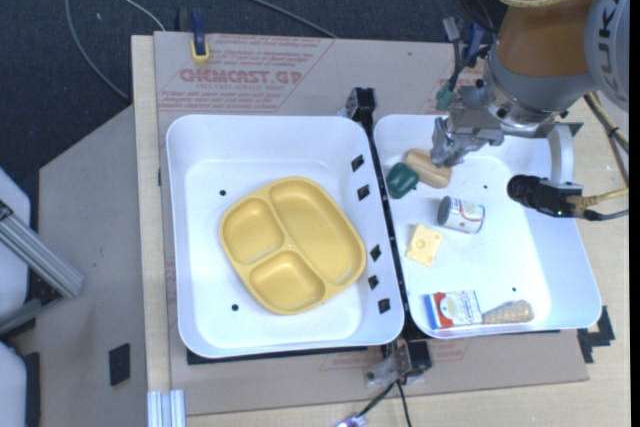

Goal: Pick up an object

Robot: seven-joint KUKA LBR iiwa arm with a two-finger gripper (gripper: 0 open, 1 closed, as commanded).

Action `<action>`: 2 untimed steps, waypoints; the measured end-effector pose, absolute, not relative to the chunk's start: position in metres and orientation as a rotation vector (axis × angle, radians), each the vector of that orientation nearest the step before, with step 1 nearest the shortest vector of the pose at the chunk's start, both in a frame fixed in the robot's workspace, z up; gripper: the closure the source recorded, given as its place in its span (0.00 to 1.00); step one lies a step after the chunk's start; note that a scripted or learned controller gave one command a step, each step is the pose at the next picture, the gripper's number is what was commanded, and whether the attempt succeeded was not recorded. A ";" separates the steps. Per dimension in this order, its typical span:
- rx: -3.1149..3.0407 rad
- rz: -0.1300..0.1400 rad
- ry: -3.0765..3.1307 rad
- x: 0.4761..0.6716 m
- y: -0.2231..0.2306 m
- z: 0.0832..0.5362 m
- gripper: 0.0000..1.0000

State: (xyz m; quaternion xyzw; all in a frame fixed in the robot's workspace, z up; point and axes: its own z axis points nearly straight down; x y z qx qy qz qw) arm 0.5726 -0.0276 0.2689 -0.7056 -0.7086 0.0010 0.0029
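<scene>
- Yellow divided plate (292, 243) lying in left bin (190, 215).
- Hanging low over right bin's (560, 265) far-left corner: hand (446, 153), just above tan roll (428, 168) and green piece (401, 180).
- Cannot tell hand's opening or any hold.
- Resting nearby: small can (461, 214), cheese slice (426, 244), carton (452, 308), cone (507, 313).
</scene>
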 end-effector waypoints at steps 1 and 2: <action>-2.212 0.004 -2.222 0.553 0.019 0.242 1.00; -2.212 0.003 -2.223 0.545 0.069 0.223 1.00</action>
